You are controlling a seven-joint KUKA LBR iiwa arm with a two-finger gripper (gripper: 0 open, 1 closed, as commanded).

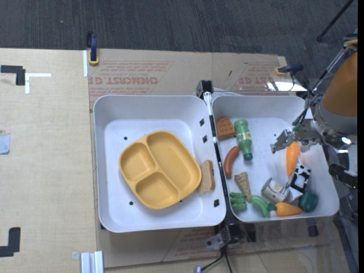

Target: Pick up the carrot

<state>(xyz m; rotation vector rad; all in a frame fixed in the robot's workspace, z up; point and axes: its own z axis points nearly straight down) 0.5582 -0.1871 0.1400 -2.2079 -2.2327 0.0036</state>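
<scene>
My fingers (292, 143) clamped on carrot (292, 158), right bin (267, 110). Carrot hangs just below them, long axis near-far, leafy top up in the grip. Lift looks next.

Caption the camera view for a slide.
Pincer gripping a carrot above the right bin.

We see dark carpet (182, 13) beyond the gripper, across the top. A pale wooden bench (42, 169) stretches well left of it, with a cardboard sheet (148, 73) clamped flat under the bins.
</scene>
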